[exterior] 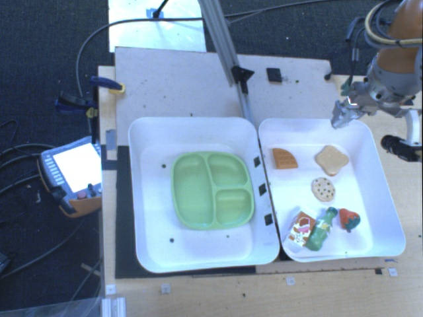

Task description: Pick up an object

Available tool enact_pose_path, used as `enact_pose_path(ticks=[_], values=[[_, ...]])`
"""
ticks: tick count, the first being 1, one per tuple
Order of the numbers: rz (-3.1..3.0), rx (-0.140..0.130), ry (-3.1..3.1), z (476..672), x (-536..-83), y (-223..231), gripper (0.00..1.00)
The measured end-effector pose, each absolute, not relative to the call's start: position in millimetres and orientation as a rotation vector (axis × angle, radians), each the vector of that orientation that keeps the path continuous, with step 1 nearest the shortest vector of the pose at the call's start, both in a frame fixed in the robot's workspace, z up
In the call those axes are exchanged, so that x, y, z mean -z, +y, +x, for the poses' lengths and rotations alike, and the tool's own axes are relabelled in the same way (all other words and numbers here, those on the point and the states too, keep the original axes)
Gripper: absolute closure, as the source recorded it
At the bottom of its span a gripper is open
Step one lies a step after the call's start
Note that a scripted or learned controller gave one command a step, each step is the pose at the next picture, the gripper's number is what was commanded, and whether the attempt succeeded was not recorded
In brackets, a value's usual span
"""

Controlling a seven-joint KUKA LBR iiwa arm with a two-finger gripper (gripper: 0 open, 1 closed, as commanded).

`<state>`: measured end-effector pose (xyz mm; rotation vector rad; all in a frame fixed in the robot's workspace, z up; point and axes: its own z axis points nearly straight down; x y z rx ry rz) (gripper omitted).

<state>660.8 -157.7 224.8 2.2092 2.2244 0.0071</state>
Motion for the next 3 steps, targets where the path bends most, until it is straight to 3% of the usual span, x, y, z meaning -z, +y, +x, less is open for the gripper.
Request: enact_pose_path(ticks=[1, 3], values=[[2.212, -0.001, 2.227, 661.7, -202, -158, 1.00], [2.211, -0.003, 2.231, 664.9, -200, -46, 1.00]])
